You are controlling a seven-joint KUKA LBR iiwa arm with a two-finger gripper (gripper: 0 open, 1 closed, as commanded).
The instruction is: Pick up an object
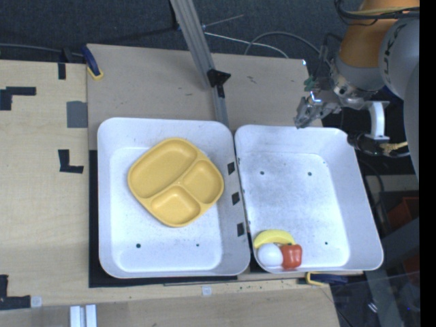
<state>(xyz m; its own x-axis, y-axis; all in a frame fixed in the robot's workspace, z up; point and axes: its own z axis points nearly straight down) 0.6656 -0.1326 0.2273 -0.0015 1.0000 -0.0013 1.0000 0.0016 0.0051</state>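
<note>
A yellow three-compartment plate [176, 181] lies in the left bin [112, 203]. In the right bin [340, 182], packed into the near left corner, sit a yellow curved piece [273, 236], a white ball [270, 255] and a small red piece [291, 255], all touching. My gripper [306, 114] hangs above the far edge of the right bin, well away from those objects. Nothing shows between its fingers.
A slanted grey metal pole [197, 43] crosses the bench behind the bins and ends near the gap between them. Cables [272, 43] run along the bench's back. Black tape marks [68, 159] sit on the bench to the left.
</note>
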